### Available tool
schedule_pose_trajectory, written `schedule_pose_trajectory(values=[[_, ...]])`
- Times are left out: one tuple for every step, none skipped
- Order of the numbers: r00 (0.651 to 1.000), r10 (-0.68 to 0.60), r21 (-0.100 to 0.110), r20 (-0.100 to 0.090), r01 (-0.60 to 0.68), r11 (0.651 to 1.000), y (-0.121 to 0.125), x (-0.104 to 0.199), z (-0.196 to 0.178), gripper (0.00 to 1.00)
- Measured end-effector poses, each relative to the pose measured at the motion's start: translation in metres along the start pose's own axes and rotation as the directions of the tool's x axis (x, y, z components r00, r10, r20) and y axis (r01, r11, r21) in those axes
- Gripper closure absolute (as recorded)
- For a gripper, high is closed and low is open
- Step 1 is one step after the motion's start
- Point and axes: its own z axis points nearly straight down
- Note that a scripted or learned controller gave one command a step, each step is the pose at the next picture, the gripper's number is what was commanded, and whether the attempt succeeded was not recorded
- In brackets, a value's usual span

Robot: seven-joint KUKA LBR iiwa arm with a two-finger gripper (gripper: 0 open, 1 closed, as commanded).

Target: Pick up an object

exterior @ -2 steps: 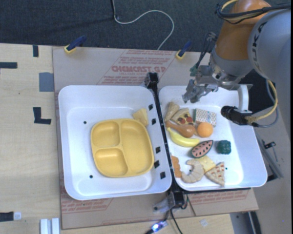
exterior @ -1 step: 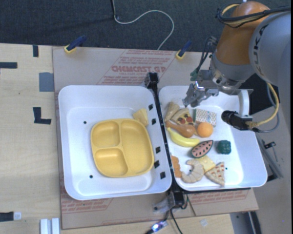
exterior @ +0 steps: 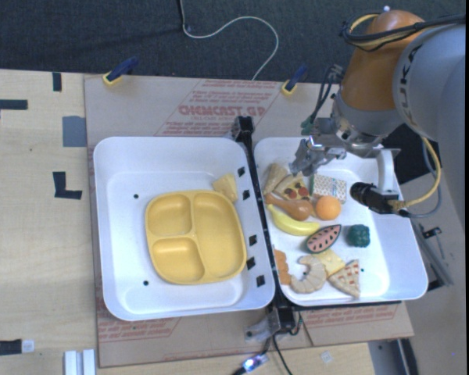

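While the arm reaches in from the right, the gripper (exterior: 307, 161) hangs over the back of the right bin (exterior: 399, 266), just above the pile of toy food. Can't tell if the claw is spread or pinched, too dark and blurry there. Under it sit a banana (exterior: 291, 223), an orange (exterior: 327, 207), a watermelon slice (exterior: 323, 238) and a pizza slice (exterior: 347, 280). Left bin (exterior: 113, 209) has a yellow divided tray (exterior: 194, 237).

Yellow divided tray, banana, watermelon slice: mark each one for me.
yellow divided tray (exterior: 195, 237), camera view, on its centre ridge.
banana (exterior: 291, 224), camera view, mid-curve.
watermelon slice (exterior: 324, 238), camera view, on its red flesh.
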Motion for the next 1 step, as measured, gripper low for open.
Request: schedule_pose_trajectory(values=[[1.000, -0.001, -0.001, 0.000, 0.001, 1.000, 0.0089, -0.0057, 0.0034, 1.00]])
